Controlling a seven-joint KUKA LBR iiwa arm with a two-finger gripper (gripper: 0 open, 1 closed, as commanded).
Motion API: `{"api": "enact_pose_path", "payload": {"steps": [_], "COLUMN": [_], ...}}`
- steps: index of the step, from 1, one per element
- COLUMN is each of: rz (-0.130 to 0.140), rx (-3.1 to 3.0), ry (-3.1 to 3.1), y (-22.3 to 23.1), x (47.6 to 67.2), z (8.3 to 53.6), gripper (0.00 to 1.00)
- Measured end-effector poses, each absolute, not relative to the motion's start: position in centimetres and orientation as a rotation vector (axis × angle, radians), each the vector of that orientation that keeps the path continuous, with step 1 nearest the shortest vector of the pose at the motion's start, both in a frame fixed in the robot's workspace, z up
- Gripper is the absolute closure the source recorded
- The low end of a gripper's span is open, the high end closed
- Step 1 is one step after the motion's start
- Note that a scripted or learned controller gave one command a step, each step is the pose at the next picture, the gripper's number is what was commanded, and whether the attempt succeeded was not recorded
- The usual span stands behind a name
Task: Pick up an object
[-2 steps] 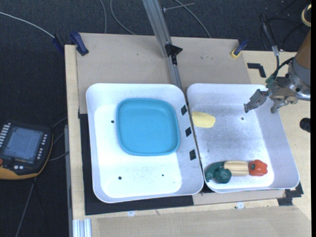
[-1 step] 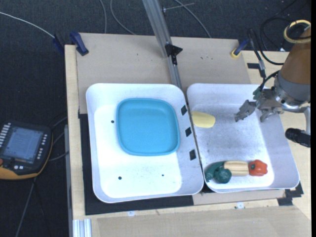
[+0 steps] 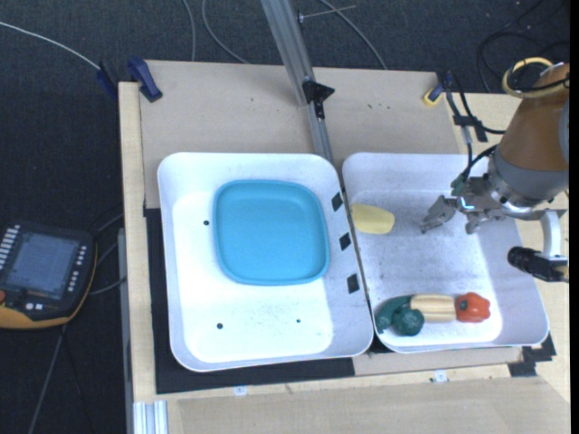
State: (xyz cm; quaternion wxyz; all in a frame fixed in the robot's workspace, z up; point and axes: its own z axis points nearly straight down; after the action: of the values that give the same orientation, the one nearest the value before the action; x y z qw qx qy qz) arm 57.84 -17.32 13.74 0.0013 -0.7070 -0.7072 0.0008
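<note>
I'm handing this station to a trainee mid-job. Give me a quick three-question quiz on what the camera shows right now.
1. True or false: the blue plate lies in the left bin.
2. Which object lies nearest the divider in the right bin? A) yellow piece B) red piece C) tan piece
3. Fill in: the tool hovers above the ____ bin, with nothing between its fingers.

Key: 1 true; 2 A; 3 right.
</note>
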Motion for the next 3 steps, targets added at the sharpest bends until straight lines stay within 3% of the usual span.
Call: {"api": "enact_pose_path", "payload": {"steps": [1, 2, 3], "rz": [0.002, -0.002, -0.005], "rx": [-2.220, -2.222, -2.224], "ry": [-2.220, -2.223, -2.225], "y": [-17.3, -17.3, -16.7], "x": [57.8, 57.9, 58.0], "z": [9.4, 10.6, 16.7], "gripper": [0.00, 1.00, 1.00]}}
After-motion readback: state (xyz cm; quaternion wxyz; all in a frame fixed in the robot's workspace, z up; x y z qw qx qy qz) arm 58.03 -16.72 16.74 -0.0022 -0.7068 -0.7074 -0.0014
